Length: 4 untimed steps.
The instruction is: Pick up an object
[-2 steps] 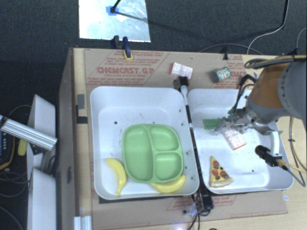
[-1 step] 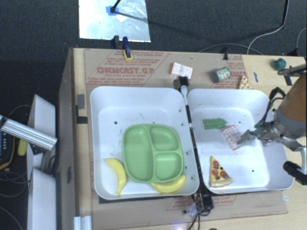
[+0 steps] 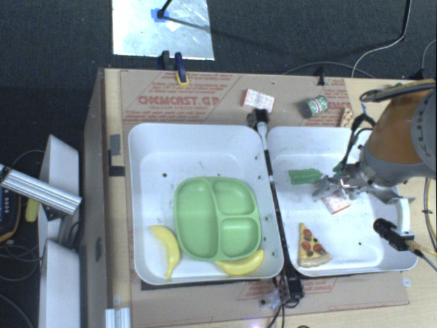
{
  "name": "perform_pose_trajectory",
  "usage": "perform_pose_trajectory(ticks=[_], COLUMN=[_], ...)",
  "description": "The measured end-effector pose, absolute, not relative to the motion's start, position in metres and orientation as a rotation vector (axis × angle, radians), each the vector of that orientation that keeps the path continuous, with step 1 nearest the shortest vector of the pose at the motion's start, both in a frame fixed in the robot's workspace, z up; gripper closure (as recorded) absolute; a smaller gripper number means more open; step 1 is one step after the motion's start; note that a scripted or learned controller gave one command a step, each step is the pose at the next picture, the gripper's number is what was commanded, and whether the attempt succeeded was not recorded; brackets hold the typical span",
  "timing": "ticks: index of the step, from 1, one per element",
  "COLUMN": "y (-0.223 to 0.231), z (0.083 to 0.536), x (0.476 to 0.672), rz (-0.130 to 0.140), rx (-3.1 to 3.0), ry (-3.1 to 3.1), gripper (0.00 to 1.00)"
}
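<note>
Spanning cardboard-topped bench (image 3: 177,100): 2 white bins (image 3: 205,142) | dark carpet (image 3: 54,33) around

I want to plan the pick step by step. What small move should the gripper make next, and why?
Probably a short descent. The gripper sits in the right bin, just above a small white-and-red item and beside a green piece; nothing shows between its fingers.
</note>
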<state>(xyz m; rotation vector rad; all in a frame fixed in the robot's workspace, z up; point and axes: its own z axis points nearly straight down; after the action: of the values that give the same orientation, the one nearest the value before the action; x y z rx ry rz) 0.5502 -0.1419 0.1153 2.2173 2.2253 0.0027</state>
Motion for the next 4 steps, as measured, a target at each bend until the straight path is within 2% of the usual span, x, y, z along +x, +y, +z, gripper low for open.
perform_pose_trajectory(ticks=[1, 2, 3, 4], y=[-0.160, -0.104, -0.127, -0.122], z=[0.155, 0.093, 0.154, 0.114], x=[0.559, 0.615, 0.611, 0.592], rz=[0.002, 0.002, 0.003, 0.000], rx=[2.218, 2.217, 2.216, 2.220], ry=[2.221, 2.226, 2.221, 2.224], gripper=[0.00, 0.00, 0.00, 0.00])
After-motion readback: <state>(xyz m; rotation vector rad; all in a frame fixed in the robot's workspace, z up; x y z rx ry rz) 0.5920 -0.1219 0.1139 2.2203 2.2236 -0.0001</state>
